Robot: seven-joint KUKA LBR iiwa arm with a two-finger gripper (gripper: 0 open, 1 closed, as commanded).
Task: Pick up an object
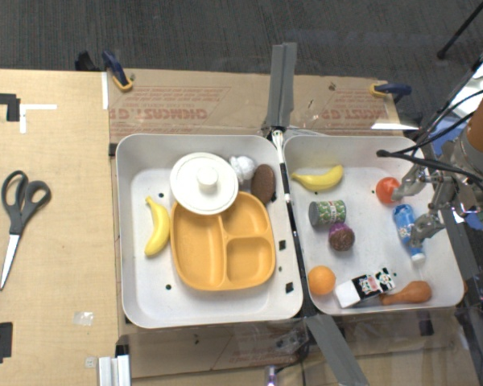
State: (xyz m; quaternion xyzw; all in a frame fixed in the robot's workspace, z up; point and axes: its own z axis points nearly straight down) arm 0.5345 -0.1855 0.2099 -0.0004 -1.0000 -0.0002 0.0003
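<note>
— Blue bottle (403,222), that's the one the arm is at. See it? Right bin (362,155), close against the right wall, about halfway along it.

— Got it. Which way is it lying?

— Flat on the floor of the bin, long axis running from the far edge toward the near edge and slanting a little toward the right wall. The white cap end points at the near right corner.

— And the gripper (417,207)?

— Reaching in over the right wall. Its two fingers (425,228) stand spread apart, released, nothing clamped. One sits toward the far end of the bottle, the other beside its middle on the right-wall side. Whether either touches the bottle, I can't tell from here.

— What's around it?

— A red tomato (387,189) just beyond the bottle's far end. An orange, carrot-shaped thing (407,293) lies along the near edge, with a black-and-white box (370,285) touching its left end. An orange (321,281) sits in the near left corner, a green can (328,212) and a dark purple ball (341,236) are mid-bin toward the left wall, and a banana (318,178) lies near the far edge.
</note>
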